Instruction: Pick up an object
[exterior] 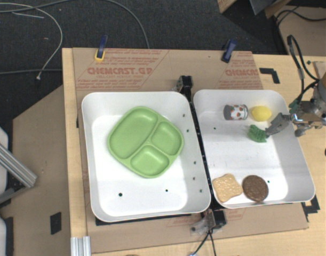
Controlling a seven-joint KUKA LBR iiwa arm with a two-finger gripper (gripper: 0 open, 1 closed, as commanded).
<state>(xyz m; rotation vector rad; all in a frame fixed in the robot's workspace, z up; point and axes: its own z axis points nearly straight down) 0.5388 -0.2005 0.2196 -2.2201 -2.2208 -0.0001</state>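
The gripper [284,122] sits over the right bin's [291,196] far right edge, its grey fingers pointing left toward the bin's middle. Whether they are parted or pressed together cannot be told from this angle, and nothing shows between them.

The nearest thing is a small green piece [257,134], lying just left of the fingertips and a touch nearer the camera, close enough that it may be touching them. Its long axis runs roughly left to right, about in line with the fingers' reach. Judging from this, the coming move turns on that short leftward gap: the green piece is the likeliest pick, and the fingers would need to straddle its narrow width.

From the green piece, a yellow lemon [261,113] lies just behind, a small can [236,112] behind and left, and a cracker [227,188] and brown cookie [255,188] well apart at the bin's near edge. A green tray [145,141] rests in the left bin [98,196].
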